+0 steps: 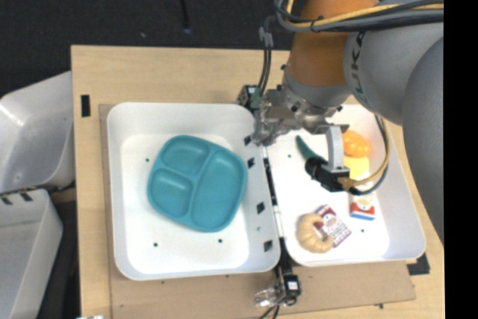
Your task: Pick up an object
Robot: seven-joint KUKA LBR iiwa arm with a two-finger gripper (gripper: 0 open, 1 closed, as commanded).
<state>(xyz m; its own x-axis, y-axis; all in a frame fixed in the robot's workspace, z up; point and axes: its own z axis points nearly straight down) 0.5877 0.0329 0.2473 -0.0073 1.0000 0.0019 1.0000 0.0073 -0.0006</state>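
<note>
My gripper (263,132) hangs low over the left rim of the right bin (396,235), close to the divider between the two bins. No object shows between its tips. Just to its right lies a dark green item (305,146), partly hidden by the wrist. Further right sit an orange piece (357,143) and a yellow piece (360,169). Toward the bin's front lie a tan bun (312,232), a purple and red packet (334,225) touching it, and a small red, white and blue box (363,210).
The left bin (127,235) holds a teal divided plate (197,181), lying flat near its middle. The arm's grey and orange body covers the back of the right bin. A white machine housing (30,138) stands at the left of the bench.
</note>
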